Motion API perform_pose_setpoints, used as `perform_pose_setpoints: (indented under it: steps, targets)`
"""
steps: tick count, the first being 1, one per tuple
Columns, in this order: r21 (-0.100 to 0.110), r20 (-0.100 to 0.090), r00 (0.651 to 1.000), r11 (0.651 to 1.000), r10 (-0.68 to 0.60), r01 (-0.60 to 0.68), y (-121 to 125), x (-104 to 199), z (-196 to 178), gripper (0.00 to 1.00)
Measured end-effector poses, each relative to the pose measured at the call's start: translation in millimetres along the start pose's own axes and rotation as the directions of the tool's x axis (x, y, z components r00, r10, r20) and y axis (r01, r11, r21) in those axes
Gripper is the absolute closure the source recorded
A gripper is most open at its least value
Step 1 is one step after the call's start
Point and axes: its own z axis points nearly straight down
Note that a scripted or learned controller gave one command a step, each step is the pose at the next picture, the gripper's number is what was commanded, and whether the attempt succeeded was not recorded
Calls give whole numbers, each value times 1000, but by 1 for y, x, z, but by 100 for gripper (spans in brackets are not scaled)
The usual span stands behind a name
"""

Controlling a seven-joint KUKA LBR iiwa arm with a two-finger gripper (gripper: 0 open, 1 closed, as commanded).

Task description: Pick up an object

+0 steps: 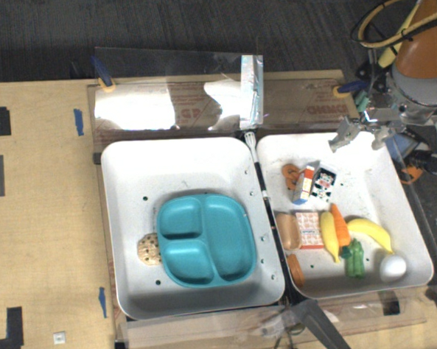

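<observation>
Two white bins: left bin (122, 168), right bin (396, 174). One teal divided tray (205, 239). One cookie (148, 249). One banana (372, 231). One carrot (341, 229). One white egg (392, 268). One green vegetable (354, 259). One black-and-white box (323, 181), centre right of frame.
</observation>
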Motion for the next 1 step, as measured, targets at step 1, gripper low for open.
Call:
perform_pose_setpoints:
  steps: [1]
  targets:
    - [7, -1, 1000, 1000, -19, 19, -39, 49, 97, 0]
